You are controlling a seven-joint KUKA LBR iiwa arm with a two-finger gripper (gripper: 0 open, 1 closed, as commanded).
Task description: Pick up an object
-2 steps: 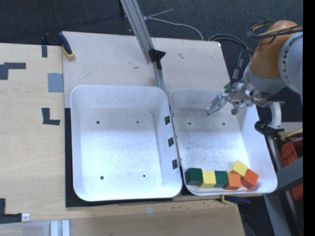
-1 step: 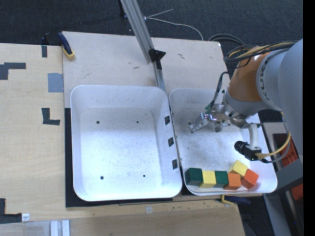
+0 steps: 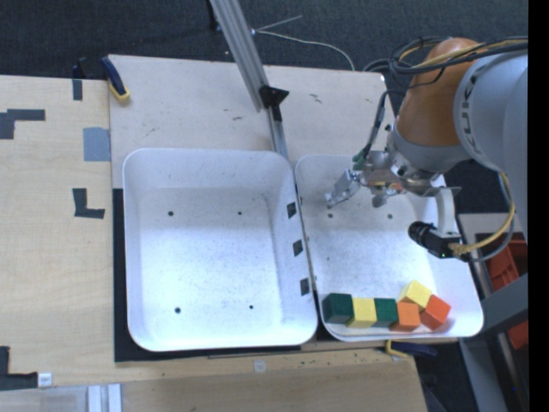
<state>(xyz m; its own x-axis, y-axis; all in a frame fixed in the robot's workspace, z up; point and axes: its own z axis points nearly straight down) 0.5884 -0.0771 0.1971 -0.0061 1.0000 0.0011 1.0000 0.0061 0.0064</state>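
Grey metal fingers of the two-finger gripper (image 3: 343, 191) hang over the upper part of the right-hand shallow white plastic bin (image 3: 386, 256), pointing toward the divide between the two bins. Whether they are apart or together cannot be told from this slant, and nothing shows between them. Behind the gripper the grey arm with its orange band (image 3: 446, 101) comes in from the right, black cables looping over it.

The blocks lie well apart from the gripper — along the near rim of the same bin, in a row: a dark green cube (image 3: 338, 307), a yellow cube (image 3: 363, 312), a second green cube (image 3: 385, 311), an orange cube (image 3: 407, 315), then a yellow cube (image 3: 418, 294) and an orange cube (image 3: 436, 312) tilted at the corner. They touch one another.

The left-hand shallow white plastic bin (image 3: 206, 247) sits just beside, rims touching — both rest on a pale wooden bench (image 3: 171, 110).
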